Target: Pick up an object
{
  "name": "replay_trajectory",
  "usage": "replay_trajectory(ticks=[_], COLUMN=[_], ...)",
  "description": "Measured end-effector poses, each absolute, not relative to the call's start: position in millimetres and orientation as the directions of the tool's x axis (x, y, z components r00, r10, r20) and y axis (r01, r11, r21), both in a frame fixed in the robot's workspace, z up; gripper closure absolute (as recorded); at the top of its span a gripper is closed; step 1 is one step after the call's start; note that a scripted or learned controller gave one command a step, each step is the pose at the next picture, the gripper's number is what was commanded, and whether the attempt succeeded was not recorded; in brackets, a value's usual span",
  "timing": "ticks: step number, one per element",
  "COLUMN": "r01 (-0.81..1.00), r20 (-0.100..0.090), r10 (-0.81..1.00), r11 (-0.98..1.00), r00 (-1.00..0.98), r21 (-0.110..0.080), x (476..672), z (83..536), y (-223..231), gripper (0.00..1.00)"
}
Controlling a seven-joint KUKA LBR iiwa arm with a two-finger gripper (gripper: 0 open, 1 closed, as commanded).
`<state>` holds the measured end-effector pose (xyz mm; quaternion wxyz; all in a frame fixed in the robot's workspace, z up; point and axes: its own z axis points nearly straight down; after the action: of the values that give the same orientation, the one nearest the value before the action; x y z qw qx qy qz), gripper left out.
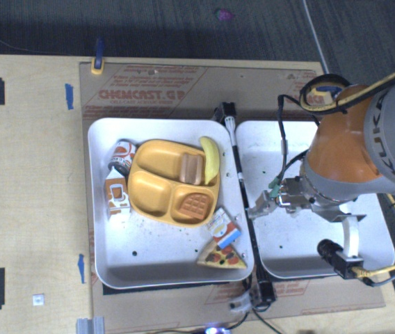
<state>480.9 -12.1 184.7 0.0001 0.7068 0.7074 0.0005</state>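
In the left bin (107, 256) a yellow divided plate (149, 186) carries a brown sausage (190, 168) and a waffle piece (195, 205). A banana (211, 158) leans on the plate's right rim. A pizza slice (222, 257) and a small blue-and-white packet (224, 229) lie near the bin's lower right corner. Left of the plate rest a dark can (122, 158) and an orange-and-white carton (116, 195). My gripper (259, 207) hangs low at the left side of the right bin (281, 259), close to the divider, with nothing visibly in it.
The arm's orange band and grey body (347, 152) cover much of the right bin. Black cables (343, 259) trail over that bin's lower right. A black bar (236, 158) runs between the bins. Cardboard (183, 89) lies under both.
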Motion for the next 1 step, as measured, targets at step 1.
replay_trajectory(ticks=[1], r01=[1.0], r20=[0.001], r10=[1.0], r11=[0.001], r00=[-0.001], r21=[0.001], x=[480.9], z=[184.7], y=[-12.1], gripper=[0.0])
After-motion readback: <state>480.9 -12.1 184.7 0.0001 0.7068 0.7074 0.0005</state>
